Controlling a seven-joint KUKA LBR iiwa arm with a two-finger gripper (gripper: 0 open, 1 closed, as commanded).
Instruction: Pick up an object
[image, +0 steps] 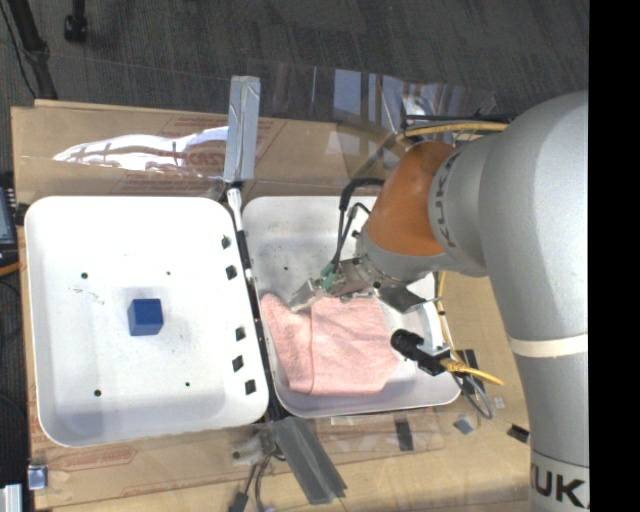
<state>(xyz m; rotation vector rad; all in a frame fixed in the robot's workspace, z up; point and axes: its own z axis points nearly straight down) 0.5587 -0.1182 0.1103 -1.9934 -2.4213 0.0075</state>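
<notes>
A pink cloth (335, 345) lies crumpled in the right bin (290, 235), filling the near half of its floor. Its long axis runs roughly across the bin, from the divider side toward the arm, with a folded edge running front to back near its middle. A small blue cube (146, 316) sits alone in the left bin (60, 250), a little left of centre, its faces roughly square to the bin walls. The gripper (335, 283) hangs over the far edge of the cloth, just touching or just above it; the view is too cluttered there to tell which. Whether the jaws are spread or closed cannot be told, and nothing is seen between them. Above it sits the orange band (405, 205) of the grey arm (520, 200). Both bins rest on a table (130, 150) covered with brown cardboard, with dark carpeted floor (300, 40) beyond.
</notes>
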